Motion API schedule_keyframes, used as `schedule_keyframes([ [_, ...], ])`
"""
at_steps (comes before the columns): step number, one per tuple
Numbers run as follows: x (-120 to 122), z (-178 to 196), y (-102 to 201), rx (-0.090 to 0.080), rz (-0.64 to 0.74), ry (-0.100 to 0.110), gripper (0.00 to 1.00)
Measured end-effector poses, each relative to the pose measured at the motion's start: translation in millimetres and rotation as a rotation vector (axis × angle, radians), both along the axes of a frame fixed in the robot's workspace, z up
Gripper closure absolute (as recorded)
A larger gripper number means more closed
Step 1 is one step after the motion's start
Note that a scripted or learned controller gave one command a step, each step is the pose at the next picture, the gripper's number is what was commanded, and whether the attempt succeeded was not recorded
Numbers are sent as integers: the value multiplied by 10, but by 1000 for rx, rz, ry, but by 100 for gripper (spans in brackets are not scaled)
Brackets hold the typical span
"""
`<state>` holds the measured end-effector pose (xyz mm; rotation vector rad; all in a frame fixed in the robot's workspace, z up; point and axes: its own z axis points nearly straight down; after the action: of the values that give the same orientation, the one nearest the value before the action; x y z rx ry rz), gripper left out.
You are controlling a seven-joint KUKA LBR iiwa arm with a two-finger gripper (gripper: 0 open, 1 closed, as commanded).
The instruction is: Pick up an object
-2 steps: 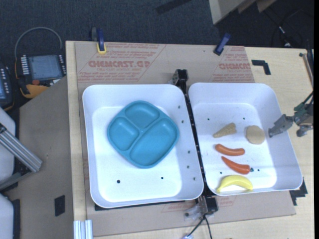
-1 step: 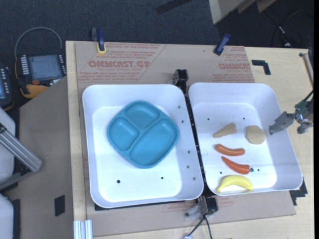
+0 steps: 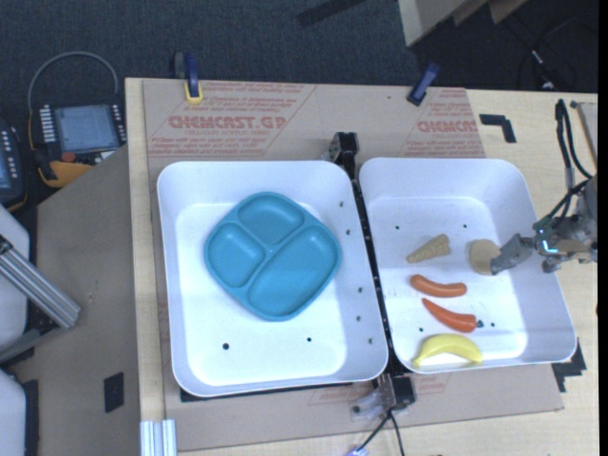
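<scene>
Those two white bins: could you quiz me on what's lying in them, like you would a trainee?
1. True or false: the blue divided plate lies in the left bin.
2. Which item in the right bin lies nearest the camera view's bottom edge? A) banana B) tan wedge C) upper sausage
3. Fill in: the round tan piece lies nearest the ____.

Key: 1 true. 2 A, the banana, below the tan wedge and upper sausage. 3 gripper.
</scene>
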<state>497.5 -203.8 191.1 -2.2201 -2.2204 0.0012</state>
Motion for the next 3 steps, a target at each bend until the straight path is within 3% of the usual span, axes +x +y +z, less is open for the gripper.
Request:
schedule_keyframes([
  [2, -31, -1089, 32, 2, -1, 3, 0],
  [3, -19, -961, 25, -2, -1, -3, 100],
])
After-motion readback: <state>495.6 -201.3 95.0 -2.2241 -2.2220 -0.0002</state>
